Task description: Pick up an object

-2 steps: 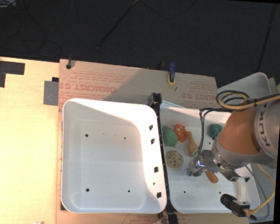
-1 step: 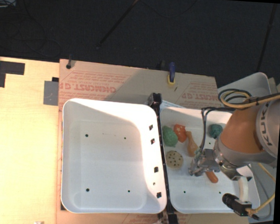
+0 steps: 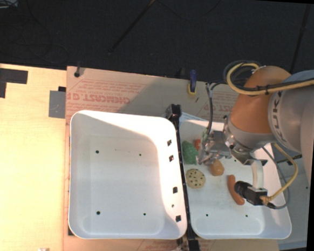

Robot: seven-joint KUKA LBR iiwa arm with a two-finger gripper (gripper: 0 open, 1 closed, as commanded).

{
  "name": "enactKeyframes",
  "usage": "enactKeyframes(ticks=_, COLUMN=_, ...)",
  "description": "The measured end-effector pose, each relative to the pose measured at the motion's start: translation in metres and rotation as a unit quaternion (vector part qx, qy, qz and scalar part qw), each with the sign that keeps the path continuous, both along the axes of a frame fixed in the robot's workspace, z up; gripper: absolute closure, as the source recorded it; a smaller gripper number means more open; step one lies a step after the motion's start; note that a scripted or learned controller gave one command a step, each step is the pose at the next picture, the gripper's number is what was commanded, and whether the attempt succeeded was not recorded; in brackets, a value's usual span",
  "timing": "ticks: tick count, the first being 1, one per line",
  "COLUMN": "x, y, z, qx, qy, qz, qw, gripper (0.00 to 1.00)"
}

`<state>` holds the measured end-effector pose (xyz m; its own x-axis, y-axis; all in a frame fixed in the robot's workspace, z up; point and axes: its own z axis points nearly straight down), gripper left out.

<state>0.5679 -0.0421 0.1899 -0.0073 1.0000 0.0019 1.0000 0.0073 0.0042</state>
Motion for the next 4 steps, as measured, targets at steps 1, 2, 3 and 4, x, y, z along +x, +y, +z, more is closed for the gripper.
enactKeyframes(ticks=1, x=0.013, y=0.012, z=0.045, qx=-0.0008, qy=0.002, qz=-0.003, qw=1.0, gripper=1.0)
enactKeyframes(ticks=2, x=-0.068, y=-0.022, z=0.115, qx=-0.0013, qy=0.003, qz=-0.005, qw=1.0, gripper=1.0)
enactKeyframes(ticks=3, x=-0.094, y=-0.066, z=0.082, qx=-0.0009, qy=0.006, qz=-0.006, qw=1.0, gripper=1.0)
enactKeyframes(ticks=4, x=-0.095, y=-0.122, z=0.009, qx=-0.0004, qy=0.008, qz=-0.006, qw=0.9999, gripper=1.0)
